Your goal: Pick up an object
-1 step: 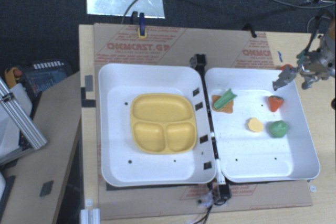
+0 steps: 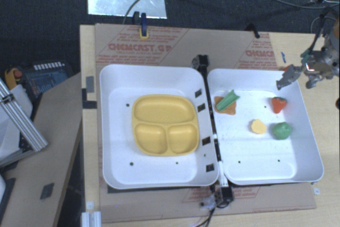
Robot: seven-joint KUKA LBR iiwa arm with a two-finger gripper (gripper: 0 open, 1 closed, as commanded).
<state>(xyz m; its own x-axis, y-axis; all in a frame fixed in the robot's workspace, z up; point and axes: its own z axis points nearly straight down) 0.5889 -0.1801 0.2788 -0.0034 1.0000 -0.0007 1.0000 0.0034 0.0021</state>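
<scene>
1. The gripper [image 2: 287, 81] sits at the far right, over the upper right rim of the right bin [image 2: 265, 173]. Whether its jaws stand wide or narrow cannot be told; a grey finger-like part juts toward the bin, and nothing shows held in it.
2. Four small toy foods lie in the right bin. A red-orange piece with a green top [image 2: 279, 104] lies nearest the gripper, close to the right wall.
3. A green rounded piece [image 2: 281, 130] lies just below it, with a small yellow piece [image 2: 258, 126] beside it to the left, apart from it.
4. A green stalk-like piece [image 2: 228, 99] rests on top of an orange piece [image 2: 227, 108] near the bin's upper left corner.
5. The left bin [image 2: 114, 114] holds a yellow three-compartment tray [image 2: 162, 125] at its middle.
6. Both bins rest on a brown board [image 2: 175, 42] covering the table, printed in red with "CHEMCAST GP"; the same print repeats near the right corner, harder to read.
</scene>
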